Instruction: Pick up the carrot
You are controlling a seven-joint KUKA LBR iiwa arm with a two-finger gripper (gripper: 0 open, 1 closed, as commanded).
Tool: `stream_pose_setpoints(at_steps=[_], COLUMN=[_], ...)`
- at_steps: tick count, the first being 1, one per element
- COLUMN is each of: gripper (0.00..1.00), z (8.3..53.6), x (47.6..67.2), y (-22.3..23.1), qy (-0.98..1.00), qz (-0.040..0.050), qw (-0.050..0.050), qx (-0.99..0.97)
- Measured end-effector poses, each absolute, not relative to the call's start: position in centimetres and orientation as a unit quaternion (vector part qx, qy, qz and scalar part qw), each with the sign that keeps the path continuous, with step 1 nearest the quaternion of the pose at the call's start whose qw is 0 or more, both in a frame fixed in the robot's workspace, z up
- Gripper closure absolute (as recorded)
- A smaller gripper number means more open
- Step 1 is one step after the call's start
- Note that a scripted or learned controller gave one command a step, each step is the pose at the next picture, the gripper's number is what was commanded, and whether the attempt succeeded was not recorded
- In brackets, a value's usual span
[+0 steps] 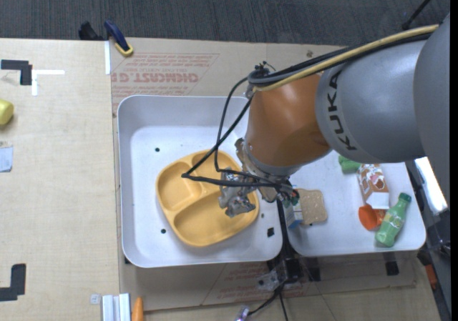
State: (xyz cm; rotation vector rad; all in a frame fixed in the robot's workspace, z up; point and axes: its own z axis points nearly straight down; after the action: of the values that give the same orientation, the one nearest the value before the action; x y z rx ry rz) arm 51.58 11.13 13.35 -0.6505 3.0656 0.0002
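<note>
— Over the yellow divided plate (187, 206) in the left bin (136, 169), your gripper (236, 201) hangs; whether it is wide or closed, you cannot tell from this angle.

— And the carrot?

— Lower right of the frame. I take the orange piece to be your carrot (367, 218). It sits in the right bin (336, 241), against a green bottle (392, 221), well apart from the gripper, so you'd need to travel right. Its long axis is too hidden to call.
</note>
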Motion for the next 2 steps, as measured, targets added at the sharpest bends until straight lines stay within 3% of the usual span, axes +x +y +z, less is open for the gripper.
stream_pose_setpoints(at_steps=[2], gripper=[1.0], z=[15.29], x=[52.13], y=[11.18], qy=[0.978], qz=[-0.0009], qw=[0.01], qx=[-0.208])
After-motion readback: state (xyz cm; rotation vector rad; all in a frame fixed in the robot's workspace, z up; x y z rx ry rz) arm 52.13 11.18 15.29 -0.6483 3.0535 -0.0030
